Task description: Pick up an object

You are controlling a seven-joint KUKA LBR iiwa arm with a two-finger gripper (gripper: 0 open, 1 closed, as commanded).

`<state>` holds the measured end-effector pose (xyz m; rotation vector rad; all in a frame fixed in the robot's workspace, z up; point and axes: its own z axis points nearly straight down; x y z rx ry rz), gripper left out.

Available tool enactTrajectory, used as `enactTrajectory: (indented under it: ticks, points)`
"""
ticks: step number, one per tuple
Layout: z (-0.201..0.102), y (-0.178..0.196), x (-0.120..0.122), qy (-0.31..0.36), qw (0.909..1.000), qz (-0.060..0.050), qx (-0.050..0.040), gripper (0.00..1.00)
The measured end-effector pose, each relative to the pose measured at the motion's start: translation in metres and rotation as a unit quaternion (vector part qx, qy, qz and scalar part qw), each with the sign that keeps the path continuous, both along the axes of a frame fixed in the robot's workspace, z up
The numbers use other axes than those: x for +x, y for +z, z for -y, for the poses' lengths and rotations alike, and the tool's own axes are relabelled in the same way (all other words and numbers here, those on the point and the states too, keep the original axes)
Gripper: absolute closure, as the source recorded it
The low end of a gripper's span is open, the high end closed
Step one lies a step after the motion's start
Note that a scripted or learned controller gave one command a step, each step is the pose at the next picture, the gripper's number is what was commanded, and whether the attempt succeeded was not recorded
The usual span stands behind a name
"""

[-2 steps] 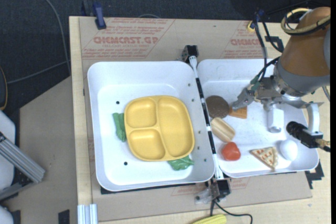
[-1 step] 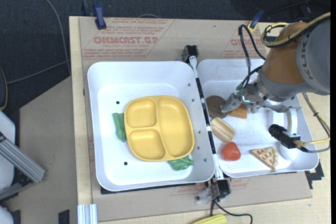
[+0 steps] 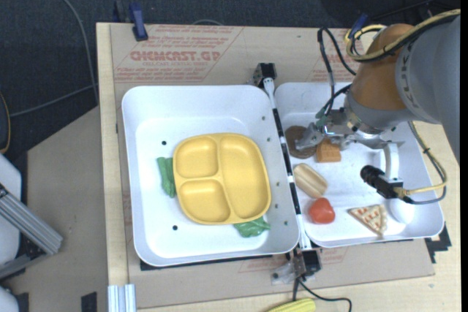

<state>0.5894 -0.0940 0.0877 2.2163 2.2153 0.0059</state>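
Observation:
The right bin holds several toy foods. A brown round piece lies at its left wall, with an orange-brown chunk just to its right. Below them are a tan bun, a red tomato and a pizza slice. My gripper hangs low over the bin's upper left part, right above the orange-brown chunk and beside the brown round piece. The wrist hides whether it touches either one.
The left bin holds a yellow divided plate. One green leaf lies at the plate's left edge and another at its lower right. A ridge separates the two bins. The arm covers the right bin's upper right.

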Motion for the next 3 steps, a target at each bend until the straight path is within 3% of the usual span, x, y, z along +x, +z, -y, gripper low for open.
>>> enactTrajectory:
  ticks: [1, 2, 3]
  points:
    - [-0.001, 0.01, 0.001, 0.0, 1.0, 0.001, 0.001, 1.0]
    - [-0.001, 0.01, 0.001, 0.0, 1.0, 0.001, 0.0011, 0.0]
    - [0.021, -0.004, -0.08, -0.001, 1.0, -0.005, 0.0017, 0.0]
